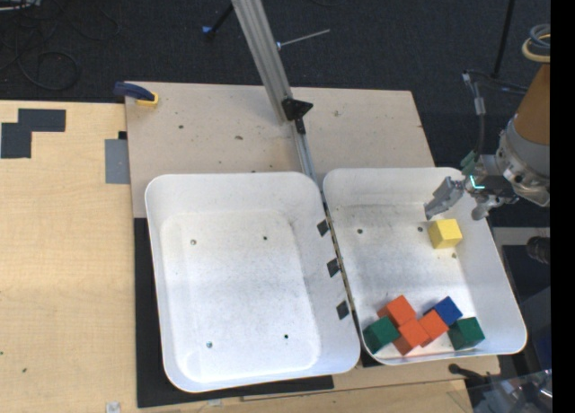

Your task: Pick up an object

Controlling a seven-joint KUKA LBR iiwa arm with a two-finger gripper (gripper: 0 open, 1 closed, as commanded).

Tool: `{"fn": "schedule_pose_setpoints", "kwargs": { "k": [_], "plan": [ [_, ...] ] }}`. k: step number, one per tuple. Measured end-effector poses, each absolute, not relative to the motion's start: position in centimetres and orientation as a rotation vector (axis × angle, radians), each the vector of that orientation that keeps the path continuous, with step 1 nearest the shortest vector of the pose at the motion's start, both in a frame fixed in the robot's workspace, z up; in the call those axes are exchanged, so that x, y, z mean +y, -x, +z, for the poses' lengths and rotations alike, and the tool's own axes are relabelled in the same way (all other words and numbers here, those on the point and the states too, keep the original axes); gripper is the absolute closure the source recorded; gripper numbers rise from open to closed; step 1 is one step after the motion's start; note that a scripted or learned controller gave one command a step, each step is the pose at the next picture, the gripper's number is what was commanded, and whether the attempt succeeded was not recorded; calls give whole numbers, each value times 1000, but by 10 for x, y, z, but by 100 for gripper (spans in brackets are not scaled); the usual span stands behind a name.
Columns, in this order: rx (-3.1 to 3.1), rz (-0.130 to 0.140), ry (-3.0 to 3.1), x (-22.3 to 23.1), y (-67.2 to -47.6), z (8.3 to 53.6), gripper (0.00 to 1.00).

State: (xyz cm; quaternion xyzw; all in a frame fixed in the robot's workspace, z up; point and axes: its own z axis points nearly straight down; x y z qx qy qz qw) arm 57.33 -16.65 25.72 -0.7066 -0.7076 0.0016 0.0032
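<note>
A grey robot arm with an orange band reaches in from the right side over the right-hand bin (503,268) of two shallow white bins set side by side on a bench. Its two-finger gripper (462,197) hovers above the bin's far right corner, fingers spread apart with nothing between them. Just below the gripper, toward the bin's near edge, sits a yellow cube (445,232), close beside the bin's right wall; it appears to rest on the bin floor, apart from the fingers. The cube is roughly square, with no long axis to line up with. For a pick, the cube is the nearest thing: the gripper would likely need only a small shift toward the near edge and a descent. Well apart, in the bin's near right corner, lies a cluster of blocks (422,322) in orange, green and blue, touching one another. The left-hand bin (162,223) stands alongside.
</note>
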Motion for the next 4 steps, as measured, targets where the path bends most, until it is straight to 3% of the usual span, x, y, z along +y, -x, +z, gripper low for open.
{"fn": "schedule_pose_setpoints", "kwargs": {
  "k": [1,4],
  "plan": [
    [-2220,2,2219,-167,-574,259,0],
    [-2216,4,2220,-174,-565,92,0]
  ]
}}
